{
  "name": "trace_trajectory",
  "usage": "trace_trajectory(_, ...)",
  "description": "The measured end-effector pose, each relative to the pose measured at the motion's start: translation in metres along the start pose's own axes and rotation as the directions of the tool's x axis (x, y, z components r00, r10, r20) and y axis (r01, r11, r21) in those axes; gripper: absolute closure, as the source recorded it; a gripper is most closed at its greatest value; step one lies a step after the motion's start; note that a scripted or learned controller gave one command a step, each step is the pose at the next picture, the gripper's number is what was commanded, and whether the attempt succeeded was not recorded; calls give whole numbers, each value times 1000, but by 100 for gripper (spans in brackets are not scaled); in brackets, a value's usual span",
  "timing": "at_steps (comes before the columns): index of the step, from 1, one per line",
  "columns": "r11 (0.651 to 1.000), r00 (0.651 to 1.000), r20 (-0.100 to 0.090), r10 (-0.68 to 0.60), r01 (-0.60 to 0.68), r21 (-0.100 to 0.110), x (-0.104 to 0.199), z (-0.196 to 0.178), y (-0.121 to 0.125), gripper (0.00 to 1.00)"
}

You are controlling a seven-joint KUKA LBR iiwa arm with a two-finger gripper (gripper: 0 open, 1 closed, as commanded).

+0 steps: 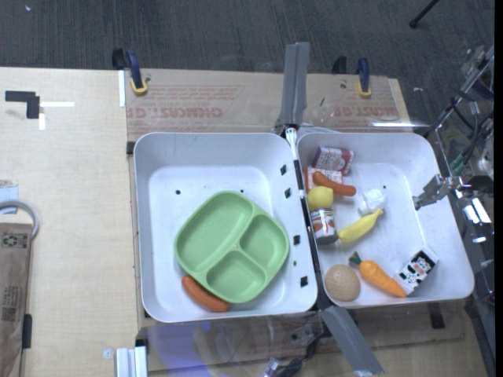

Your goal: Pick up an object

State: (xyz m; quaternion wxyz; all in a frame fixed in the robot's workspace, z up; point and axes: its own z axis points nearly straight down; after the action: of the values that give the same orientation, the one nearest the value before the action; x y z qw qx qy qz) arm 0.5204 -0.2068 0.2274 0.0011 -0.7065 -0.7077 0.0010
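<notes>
End effector [431, 191] hangs by the right wall of the right bin [453, 234], and I cannot tell how wide it is.

No toy is between its tips, so I think I hold nothing. The closest toys are the small milk box [416, 271] near the bin's front right corner and the white lump [371, 201] toward the middle. The box looks light and stiff, so I would pinch its two flat sides. The banana [361, 227], the carrot [380, 279] and the egg [343, 283] look smooth and round, so they may slip. The left bin [149, 210] has a green plate [196, 250] and a sausage [204, 295].
</notes>
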Motion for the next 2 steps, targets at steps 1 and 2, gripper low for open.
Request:
trace_trajectory(1,983,983,5,-184,184,-3,95,134,-7,0)
trace_trajectory(2,868,868,0,-497,497,-2,97,136,-42,0)
